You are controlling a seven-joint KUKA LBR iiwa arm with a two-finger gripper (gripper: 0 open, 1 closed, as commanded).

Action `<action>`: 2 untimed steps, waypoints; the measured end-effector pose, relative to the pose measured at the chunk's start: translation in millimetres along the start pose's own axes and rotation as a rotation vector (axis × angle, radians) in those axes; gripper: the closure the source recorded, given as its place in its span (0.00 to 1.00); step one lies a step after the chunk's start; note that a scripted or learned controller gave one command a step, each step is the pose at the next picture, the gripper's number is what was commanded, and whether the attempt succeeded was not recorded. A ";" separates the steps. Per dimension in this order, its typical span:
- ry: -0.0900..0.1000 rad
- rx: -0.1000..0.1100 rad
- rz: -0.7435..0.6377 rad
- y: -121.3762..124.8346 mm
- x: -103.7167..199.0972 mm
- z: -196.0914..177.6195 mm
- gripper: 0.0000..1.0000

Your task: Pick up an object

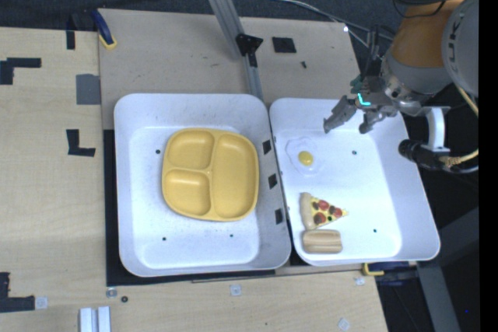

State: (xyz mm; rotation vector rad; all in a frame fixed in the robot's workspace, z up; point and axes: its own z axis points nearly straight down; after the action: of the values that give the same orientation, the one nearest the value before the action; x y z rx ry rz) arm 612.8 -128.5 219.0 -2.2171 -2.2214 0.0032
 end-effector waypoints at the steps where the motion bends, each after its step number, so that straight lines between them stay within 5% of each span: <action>1: 0.000 -0.002 0.000 0.5 0.0 -0.8 0.00; 2: -0.001 0.003 0.001 -9.0 4.8 57.7 0.00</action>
State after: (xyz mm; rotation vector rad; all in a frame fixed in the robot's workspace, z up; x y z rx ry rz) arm 603.5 -123.7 161.3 -2.2166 -2.2194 0.0080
